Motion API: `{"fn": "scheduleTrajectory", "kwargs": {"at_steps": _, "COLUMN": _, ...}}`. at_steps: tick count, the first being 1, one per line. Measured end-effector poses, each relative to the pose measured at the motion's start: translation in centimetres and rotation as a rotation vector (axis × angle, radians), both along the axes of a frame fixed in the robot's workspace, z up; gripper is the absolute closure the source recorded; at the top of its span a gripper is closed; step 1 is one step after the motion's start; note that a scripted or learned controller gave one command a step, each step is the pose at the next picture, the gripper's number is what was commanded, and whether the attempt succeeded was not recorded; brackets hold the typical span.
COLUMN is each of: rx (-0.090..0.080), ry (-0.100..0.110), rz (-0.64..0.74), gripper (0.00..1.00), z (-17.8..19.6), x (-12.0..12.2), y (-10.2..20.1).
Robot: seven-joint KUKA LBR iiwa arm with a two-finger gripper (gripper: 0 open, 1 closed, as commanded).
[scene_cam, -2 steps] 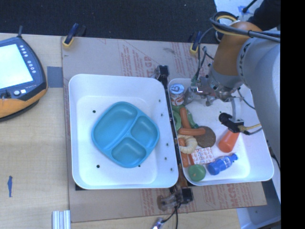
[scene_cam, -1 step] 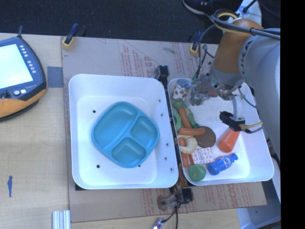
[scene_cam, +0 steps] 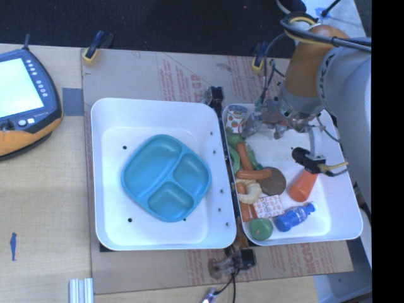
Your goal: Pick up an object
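The right bin (scene_cam: 338, 223) holds a heap of small toys. Among them are a patterned white cup (scene_cam: 237, 117), an orange carrot (scene_cam: 246, 160), a brown disc (scene_cam: 273, 182), an orange bottle with a black cap (scene_cam: 304, 182), a blue bottle (scene_cam: 293, 218), a green ball (scene_cam: 261, 229) and a red-and-white packet (scene_cam: 269, 205). My gripper (scene_cam: 270, 122) hangs low over the far end of this bin, just right of the cup and above the carrot. Nothing is visibly held in it. The arm's grey body covers the bin's far right corner.
The left bin (scene_cam: 107, 226) carries a blue divided plate (scene_cam: 166, 177). A teach pendant (scene_cam: 22, 100) lies on the bench at far left. Yellow-and-blue clamps (scene_cam: 95, 46) (scene_cam: 257, 59) sit on the board's far edge. A black divider bracket (scene_cam: 216, 96) stands between the bins.
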State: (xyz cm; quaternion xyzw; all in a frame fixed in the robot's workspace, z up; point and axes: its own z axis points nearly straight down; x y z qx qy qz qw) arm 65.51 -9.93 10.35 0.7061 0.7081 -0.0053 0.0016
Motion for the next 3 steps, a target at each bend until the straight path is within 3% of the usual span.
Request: {"fn": "scheduleTrajectory", "kwargs": {"at_steps": 3, "rx": 0.000, "ry": -0.007, "rz": 0.000, "gripper": 0.00, "z": -0.87, "x": 0.19, "y": 0.14}}
